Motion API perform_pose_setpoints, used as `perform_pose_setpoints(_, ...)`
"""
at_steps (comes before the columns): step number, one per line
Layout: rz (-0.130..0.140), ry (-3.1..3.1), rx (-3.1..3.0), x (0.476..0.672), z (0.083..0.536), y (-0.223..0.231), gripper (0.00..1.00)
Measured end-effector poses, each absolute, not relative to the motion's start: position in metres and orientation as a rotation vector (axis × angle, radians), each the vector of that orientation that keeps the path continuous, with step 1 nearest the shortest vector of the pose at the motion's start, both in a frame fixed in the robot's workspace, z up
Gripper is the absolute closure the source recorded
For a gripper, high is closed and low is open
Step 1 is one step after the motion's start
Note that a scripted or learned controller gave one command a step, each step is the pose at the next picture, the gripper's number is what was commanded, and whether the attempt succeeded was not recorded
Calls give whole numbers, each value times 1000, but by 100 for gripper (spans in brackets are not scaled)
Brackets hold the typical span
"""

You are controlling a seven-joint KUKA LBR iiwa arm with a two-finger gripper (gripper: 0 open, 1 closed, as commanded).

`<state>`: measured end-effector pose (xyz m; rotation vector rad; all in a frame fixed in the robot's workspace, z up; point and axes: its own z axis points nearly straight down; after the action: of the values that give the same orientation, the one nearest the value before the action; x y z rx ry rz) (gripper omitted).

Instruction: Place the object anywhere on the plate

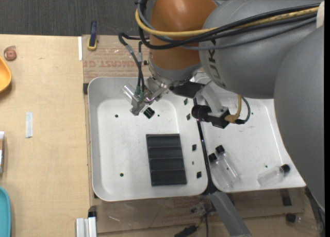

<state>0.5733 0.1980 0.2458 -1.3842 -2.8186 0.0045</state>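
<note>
A black ribbed plate (166, 159) lies flat in the front half of the left bin (103, 143). Two clear vials with black caps rest in the right bin (268, 128): one (226, 165) near the divider and one (273, 174) at the front right. My gripper (138, 102) hangs over the back of the left bin, up and to the left of the plate and apart from it. A small black piece (148, 112) shows just under its tip. The frame does not show whether anything is between its jaws.
The orange-banded wrist (175, 30) and grey arm cover the back of both bins and most of the right side. To the left is a wooden bench (46, 128) with an orange item (3, 76), a white strip (29, 125) and a teal item (3, 213).
</note>
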Motion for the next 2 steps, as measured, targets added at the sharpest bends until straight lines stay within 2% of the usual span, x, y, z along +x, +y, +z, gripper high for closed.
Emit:
perform_pose_setpoints(1,5,-2869,-1277,602,187,201,100)
perform_pose_setpoints(2,3,-2941,-1102,501,267,205,100)
